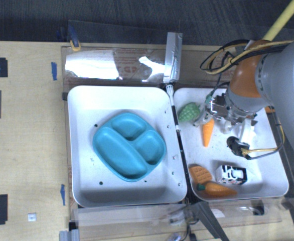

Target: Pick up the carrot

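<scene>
Camera view had carrot [207, 132] in right bin [267, 185], long axis pointing toward you, tip down. Gripper [221, 115] sat just right of its top; couldn't tell you open or closed.

Arm reaching in from the right

The grey arm [282, 79] (orange band at the wrist) points its gripper [226, 118] downward, fingers too obscured to judge.

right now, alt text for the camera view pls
A grey robot arm reaches into the right white bin, its gripper at the top of a small carrot beside a green ball. The left bin holds a blue divided plate.
</scene>
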Motion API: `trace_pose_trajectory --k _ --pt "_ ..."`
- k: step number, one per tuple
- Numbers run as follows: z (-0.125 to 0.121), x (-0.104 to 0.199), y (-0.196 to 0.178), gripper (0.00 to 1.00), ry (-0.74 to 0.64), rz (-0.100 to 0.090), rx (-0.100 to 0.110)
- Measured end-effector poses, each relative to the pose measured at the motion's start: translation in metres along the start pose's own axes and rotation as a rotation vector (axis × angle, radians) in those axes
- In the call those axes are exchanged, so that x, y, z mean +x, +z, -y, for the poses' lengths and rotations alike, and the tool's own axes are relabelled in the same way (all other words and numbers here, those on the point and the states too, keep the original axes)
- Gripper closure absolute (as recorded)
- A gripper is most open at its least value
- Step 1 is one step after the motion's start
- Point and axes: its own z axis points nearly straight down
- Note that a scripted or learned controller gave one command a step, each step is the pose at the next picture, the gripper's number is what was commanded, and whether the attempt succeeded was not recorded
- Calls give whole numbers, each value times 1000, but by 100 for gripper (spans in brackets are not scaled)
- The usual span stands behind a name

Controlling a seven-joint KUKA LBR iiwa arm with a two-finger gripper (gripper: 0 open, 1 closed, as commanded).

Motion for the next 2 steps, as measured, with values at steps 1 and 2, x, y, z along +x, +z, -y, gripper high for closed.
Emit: trace_pose_trajectory --k 1,2 --pt "-1 1 -11 100 -4 0 -3" --pt "-17 74 -94 100 -294 -2 -6"
